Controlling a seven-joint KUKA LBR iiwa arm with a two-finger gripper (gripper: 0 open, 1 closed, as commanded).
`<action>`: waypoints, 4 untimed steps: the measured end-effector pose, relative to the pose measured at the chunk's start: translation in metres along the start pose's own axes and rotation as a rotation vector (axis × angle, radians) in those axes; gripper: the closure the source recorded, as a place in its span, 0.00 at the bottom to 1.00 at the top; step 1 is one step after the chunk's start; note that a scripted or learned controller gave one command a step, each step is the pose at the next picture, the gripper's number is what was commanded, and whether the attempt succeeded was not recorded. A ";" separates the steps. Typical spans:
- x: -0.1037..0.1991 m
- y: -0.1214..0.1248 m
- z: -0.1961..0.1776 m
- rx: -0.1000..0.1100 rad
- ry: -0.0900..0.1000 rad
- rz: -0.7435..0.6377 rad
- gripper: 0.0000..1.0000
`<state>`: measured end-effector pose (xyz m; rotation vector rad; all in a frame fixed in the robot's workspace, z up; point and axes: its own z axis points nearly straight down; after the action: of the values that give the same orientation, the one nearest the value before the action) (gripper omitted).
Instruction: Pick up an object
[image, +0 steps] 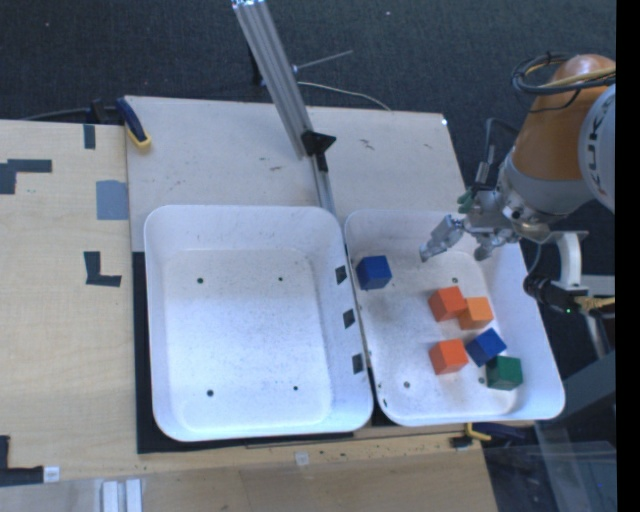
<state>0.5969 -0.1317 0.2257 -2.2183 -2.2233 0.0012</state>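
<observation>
The only readable writing is part of the maker's name, "KU", in dark letters on the arm's (560, 130) grey shell at the right edge. The jaws hang spread and released over the upper part of the right bin (400, 225), holding nothing; no point can sit on them but their fingers (440, 240) are thin, pale metal prongs angled down toward the bin.

The blocks all lie in that bin. A blue cube (374, 271) sits alone to the left of the jaws and a little below them, apart from the fingers. Lower down is a loose cluster: an orange cube (446, 302) touching a paler orange block (476, 312), then another orange cube (449, 355), a blue block (487, 345) and a green block (505, 373) close together. They look small, hard-edged and matte.

Both bins are shallow white trays with rounded corners and speckled floors. The left bin (160, 240) stands just beside the right one on a pale wood-grain counter (60, 300).
</observation>
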 end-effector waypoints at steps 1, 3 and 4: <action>-0.048 -0.032 0.093 0.010 -0.001 0.006 0.00; -0.045 -0.028 0.079 0.002 0.001 0.000 0.00; -0.044 -0.021 0.115 -0.001 0.000 0.001 0.00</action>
<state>0.5755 -0.1759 0.1104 -2.2198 -2.2230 0.0004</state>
